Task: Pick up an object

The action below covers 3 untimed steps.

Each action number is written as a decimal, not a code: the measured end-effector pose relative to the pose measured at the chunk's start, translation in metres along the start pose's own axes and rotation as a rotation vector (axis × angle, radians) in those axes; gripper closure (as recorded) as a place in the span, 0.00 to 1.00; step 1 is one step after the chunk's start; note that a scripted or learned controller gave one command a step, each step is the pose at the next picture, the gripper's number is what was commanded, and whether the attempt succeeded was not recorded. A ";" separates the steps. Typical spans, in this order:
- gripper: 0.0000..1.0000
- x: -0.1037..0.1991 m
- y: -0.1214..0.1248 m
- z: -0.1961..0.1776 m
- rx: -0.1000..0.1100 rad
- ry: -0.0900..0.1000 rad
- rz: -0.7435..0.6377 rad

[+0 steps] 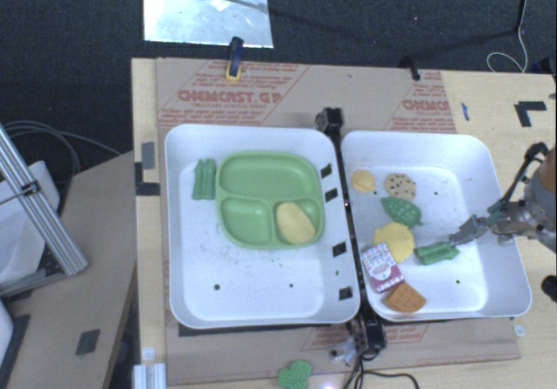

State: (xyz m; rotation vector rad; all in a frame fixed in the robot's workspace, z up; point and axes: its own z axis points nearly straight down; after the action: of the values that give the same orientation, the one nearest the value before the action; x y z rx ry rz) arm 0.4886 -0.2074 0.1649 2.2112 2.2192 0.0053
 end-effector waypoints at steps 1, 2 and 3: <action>0.00 0.002 -0.001 0.079 0.003 0.004 0.002; 0.00 0.000 0.001 -0.031 -0.005 -0.002 -0.001; 0.00 0.002 -0.004 0.070 0.012 0.005 0.004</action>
State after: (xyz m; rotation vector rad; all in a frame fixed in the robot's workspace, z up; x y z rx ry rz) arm 0.4852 -0.2059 0.0949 2.2243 2.2238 -0.0022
